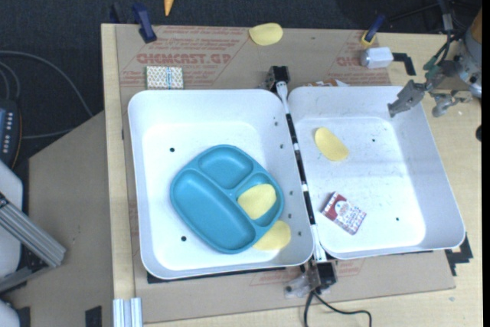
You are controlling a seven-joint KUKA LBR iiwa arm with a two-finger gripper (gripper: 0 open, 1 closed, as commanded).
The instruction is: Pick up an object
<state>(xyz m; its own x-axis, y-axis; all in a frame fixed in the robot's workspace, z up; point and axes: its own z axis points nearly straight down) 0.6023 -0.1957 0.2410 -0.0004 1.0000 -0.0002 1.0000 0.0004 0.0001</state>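
At the near edge of the right bin (436,188) you find a small red-and-white packet (343,212) lying flat and slightly askew, with bare white floor all round it. In the left bin (145,165) a blue divided tray (207,199) sits at a slant; one yellow piece (258,199) rests in its small compartment, and a second yellow piece (273,237) lies just beside the tray's near corner, touching it or nearly so. Farther back in the right bin a third yellow piece (331,144) lies alone, not far from the divider between the bins. Beyond both bins, on the brown board (199,57), you see a small patterned square (164,76), another yellow piece (266,34) at the far rim and a white block (377,57). At the far right corner the gripper (436,97) hangs over the right bin's rim, well apart from every object; whether its claw is released or clenched you cannot tell at this angle, and nothing is visible in it. By my judgement the pick has not begun: this is the approach. Your next move would be to choose one isolated target, the packet or the lone yellow piece, bring the gripper over it and descend squarely; the packet lies thin and flat, so it may be the harder grab
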